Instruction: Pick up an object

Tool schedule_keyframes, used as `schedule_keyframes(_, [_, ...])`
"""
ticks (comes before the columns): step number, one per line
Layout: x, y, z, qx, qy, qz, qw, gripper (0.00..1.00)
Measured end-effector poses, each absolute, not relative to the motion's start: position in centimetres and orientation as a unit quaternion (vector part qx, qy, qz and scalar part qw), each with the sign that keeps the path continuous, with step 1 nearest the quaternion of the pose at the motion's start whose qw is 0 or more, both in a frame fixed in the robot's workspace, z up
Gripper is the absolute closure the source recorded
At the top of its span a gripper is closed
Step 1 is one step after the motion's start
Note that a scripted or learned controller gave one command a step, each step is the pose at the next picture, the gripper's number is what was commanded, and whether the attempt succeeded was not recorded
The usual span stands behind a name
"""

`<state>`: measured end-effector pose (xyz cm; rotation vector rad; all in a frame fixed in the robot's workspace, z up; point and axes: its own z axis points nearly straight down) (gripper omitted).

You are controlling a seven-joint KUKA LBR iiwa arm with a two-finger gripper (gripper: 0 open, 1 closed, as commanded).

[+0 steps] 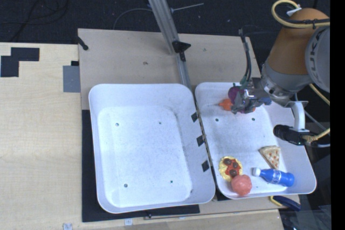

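My gripper (243, 103) hangs low over the far end of the right bin (245, 134). A purple round object (234, 93) and a small orange piece (225, 104) lie right at its left side, touching or nearly touching it. Near the front of that bin lie a yellow item with red spots (230, 166), a pink-red ball (242, 185), a blue bottle with a white cap (275, 176) and a pizza slice (271, 156). The gripper body hides its fingers.
The left bin (143, 145) lies beside the right one, with black clips (198, 140) along the shared edge. A metal rail (164, 13) slants up behind the bins. A black handle (288, 134) sticks out off the arm at the right.
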<state>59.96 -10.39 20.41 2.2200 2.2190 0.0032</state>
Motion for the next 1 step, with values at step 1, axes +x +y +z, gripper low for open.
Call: schedule_keyframes(1, [59.08, -10.18, 25.9, 0.707, 0.707, 0.0014, 0.002, 1.0])
